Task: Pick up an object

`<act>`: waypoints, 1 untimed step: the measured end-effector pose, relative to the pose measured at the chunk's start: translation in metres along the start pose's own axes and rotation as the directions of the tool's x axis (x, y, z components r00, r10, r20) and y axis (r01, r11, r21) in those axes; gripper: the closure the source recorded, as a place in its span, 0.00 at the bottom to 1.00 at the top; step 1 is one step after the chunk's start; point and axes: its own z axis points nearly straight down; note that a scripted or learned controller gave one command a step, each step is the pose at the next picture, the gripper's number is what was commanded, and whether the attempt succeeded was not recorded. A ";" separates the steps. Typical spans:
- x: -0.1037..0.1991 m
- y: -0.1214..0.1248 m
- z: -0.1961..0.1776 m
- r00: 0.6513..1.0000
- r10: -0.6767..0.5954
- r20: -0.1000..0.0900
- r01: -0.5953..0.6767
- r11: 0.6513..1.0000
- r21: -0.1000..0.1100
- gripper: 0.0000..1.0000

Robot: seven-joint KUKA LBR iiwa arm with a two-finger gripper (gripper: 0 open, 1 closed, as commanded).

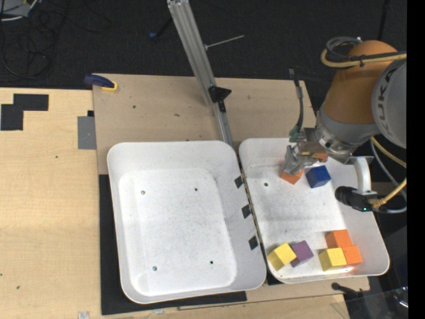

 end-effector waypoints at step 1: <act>0.050 -0.009 0.003 1.000 0.001 0.001 -0.001 1.000 0.001 1.00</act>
